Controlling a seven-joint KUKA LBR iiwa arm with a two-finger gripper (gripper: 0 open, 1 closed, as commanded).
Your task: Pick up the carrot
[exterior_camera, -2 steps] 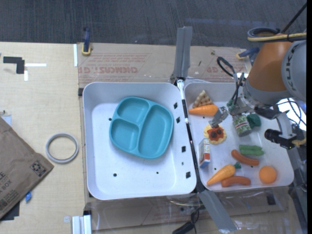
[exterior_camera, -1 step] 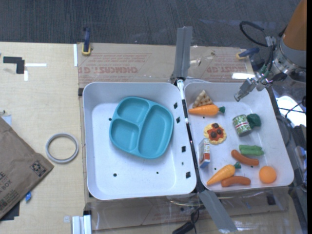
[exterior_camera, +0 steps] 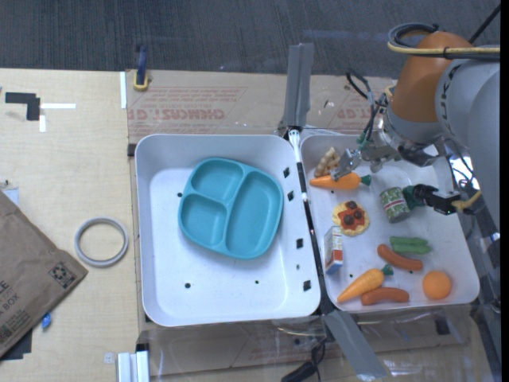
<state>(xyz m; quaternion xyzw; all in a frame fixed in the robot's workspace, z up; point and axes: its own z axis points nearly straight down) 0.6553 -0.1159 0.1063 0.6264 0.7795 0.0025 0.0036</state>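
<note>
Two orange carrots lie in the right bin (exterior_camera: 469, 285). One carrot (exterior_camera: 334, 181) lies near the bin's back left, its green top pointing right. The other carrot (exterior_camera: 362, 282) lies near the front edge, beside a red sausage (exterior_camera: 385, 296). My gripper (exterior_camera: 351, 162) hangs just over the thick end of the back carrot, close to it or touching it; the arm's wrist hides part of the contact. The carrot rests on the bin floor.
The right bin also holds a pizza slice (exterior_camera: 351, 217), a green can (exterior_camera: 393, 204), a green vegetable (exterior_camera: 409, 245), an orange (exterior_camera: 437, 284), a small carton (exterior_camera: 335, 250) and a beige piece (exterior_camera: 326, 163). A teal divided plate (exterior_camera: 231, 208) lies in the left bin (exterior_camera: 159, 293). A tape ring (exterior_camera: 101, 240) lies on the bench.
</note>
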